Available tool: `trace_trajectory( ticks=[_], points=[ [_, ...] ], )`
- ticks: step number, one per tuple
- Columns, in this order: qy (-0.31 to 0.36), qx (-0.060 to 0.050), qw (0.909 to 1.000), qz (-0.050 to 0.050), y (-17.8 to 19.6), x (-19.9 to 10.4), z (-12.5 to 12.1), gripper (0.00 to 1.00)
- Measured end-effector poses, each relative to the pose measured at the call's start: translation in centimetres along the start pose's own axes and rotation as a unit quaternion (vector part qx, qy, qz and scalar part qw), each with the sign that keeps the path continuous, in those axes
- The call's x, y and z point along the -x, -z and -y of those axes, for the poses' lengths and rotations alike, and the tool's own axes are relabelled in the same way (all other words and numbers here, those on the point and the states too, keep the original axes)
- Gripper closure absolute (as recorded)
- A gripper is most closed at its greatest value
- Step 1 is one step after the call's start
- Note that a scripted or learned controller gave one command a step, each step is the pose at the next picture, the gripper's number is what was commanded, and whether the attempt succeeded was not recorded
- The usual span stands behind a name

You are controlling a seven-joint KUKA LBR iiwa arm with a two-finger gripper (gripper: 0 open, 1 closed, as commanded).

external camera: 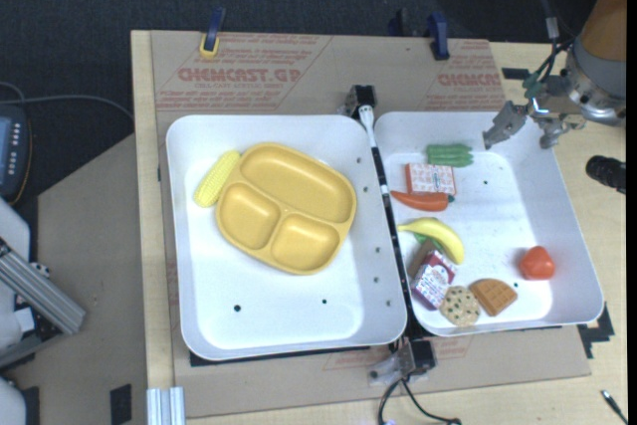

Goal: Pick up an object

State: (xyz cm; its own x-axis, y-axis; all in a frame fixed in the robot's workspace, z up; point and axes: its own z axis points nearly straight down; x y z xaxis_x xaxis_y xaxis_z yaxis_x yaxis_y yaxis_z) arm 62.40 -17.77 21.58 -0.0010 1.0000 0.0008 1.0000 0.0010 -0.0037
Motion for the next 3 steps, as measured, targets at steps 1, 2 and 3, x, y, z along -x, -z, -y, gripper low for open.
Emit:
trace_trajectory(
  ticks=[1, 2, 3],
  points=[
    [0.0, -0.001, 1.0, 0.0, -4.3, -0.4, 0.0, 0.0],
    [0.0, -0.001, 1.0, 0.0, -8.9, -1.1, -0.3, 0.0],
    [0.0, 0.003, 1.0, -0.001, -12.9, -1.2, -0.6, 0.0]
  ],
)
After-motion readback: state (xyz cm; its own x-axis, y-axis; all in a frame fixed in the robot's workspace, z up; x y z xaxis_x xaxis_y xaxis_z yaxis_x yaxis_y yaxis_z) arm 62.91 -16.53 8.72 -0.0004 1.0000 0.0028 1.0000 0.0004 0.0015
